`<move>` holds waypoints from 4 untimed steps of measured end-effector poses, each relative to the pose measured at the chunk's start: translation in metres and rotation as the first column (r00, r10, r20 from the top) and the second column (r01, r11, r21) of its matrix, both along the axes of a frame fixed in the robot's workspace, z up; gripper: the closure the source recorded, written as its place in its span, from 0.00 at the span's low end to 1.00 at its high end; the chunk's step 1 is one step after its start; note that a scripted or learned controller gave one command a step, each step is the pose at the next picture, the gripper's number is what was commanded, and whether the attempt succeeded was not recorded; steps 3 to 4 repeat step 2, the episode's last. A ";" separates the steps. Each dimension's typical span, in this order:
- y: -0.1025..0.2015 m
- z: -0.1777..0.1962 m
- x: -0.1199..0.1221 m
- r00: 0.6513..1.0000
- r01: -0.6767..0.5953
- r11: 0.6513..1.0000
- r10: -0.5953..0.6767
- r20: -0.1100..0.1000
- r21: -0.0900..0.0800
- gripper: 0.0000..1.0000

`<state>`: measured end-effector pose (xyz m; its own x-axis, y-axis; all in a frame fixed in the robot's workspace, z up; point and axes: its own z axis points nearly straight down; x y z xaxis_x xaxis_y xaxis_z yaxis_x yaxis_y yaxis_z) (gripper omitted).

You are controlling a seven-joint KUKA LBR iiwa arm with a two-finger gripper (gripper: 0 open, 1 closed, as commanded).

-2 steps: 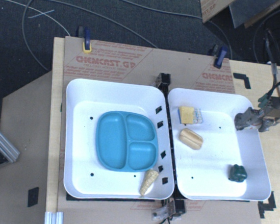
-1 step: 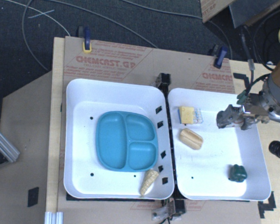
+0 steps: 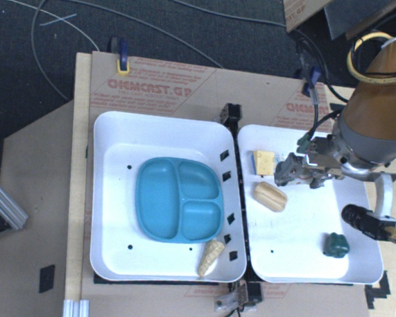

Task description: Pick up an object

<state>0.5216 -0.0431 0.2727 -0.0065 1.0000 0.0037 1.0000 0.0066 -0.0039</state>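
My gripper (image 3: 285, 174) hangs over the right bin (image 3: 299, 268), near its upper left part. Just below it lies a tan bread-like roll (image 3: 270, 196), and right beside it on the left sits a yellow cheese-like block (image 3: 264, 162). A dark green lump (image 3: 336, 245) rests toward the right bin's right side. In the left bin (image 3: 112, 181) a blue divided plate (image 3: 179, 199) lies in the middle, with a pale corn-like piece (image 3: 210, 257) at its lower right.
A black divider with clips (image 3: 236, 193) runs between the two bins. The arm's orange and grey body (image 3: 386, 89) looms over the right bin's upper right. Cables (image 3: 59, 8) trail across the dark floor behind the bench.
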 end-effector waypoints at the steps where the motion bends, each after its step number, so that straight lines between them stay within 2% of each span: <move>1: 0.052 -0.020 0.009 1.000 0.001 1.000 -0.001 -0.001 -0.001 1.00; 2: 0.104 -0.019 0.011 1.000 0.001 1.000 -0.001 0.004 -0.001 1.00; 4: 0.104 -0.019 0.011 1.000 0.001 1.000 -0.001 0.004 -0.001 1.00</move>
